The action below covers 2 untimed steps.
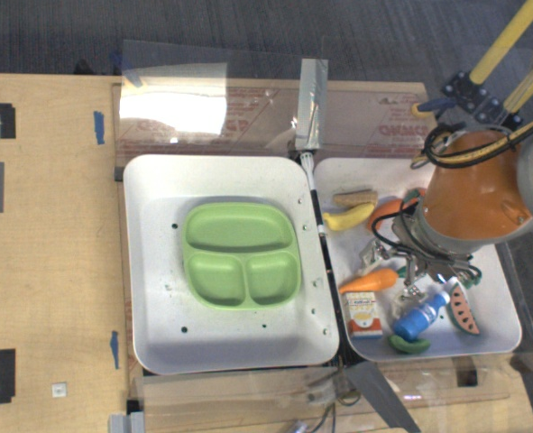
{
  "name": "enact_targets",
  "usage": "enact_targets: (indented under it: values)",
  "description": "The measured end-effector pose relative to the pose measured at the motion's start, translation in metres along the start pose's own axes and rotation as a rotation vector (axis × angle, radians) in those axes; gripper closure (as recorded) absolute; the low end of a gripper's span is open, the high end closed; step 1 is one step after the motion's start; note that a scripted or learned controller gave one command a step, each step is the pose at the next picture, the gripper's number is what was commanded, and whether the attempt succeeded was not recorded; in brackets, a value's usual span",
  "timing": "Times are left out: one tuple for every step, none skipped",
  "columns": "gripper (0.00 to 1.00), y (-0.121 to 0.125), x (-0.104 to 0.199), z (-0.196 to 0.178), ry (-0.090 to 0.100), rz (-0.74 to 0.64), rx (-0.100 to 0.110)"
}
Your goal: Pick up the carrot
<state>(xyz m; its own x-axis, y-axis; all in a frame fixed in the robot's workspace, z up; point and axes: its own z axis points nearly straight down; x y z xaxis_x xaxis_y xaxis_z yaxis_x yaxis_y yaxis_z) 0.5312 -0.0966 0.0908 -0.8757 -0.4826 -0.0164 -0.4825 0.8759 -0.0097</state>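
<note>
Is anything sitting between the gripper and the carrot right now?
Nothing visible does. The gripper hangs just right of the carrot in the right bin. The small carton lies below the carrot and the banana above it, both off that line.

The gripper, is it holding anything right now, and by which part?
Cannot be told. The gripper hangs right beside the carrot, but nothing shows between its fingers.

Carton (363, 313) and blue bottle (422, 316) crowd the carrot (371, 281).
</note>
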Motion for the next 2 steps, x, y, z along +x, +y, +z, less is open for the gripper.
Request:
enact_targets:
  values:
    - [0.00, 0.0101, 0.0152, -0.0006, -0.002, -0.135, 0.002]
    - [0.00, 0.0134, 0.0218, -0.0009, -0.003, -0.251, 0.003]
